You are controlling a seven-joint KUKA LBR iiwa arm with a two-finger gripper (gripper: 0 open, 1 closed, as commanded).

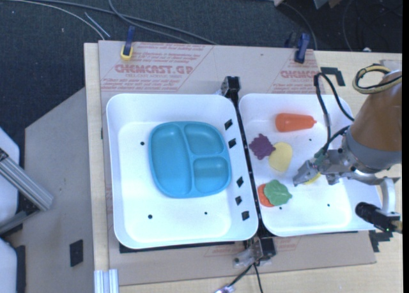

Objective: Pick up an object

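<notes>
In the right bin (332, 218) lie an orange carrot-shaped toy (294, 122), a purple piece (261, 146), a pale yellow piece (280, 156) and a green leafy piece on an orange one (275, 193). My gripper (309, 172) hangs low in the middle of this bin, just right of the pale yellow piece and above-right of the green one. A small bit of yellow (311, 180) shows right beneath the gripper's tip; I cannot tell if it is held.
The left bin (128, 215) holds a blue divided plate (190, 158). A black divider with clips (237, 157) runs between the bins. Cables (329, 113) trail over the right bin's far side. The arm's body (380, 129) covers the bin's right edge.
</notes>
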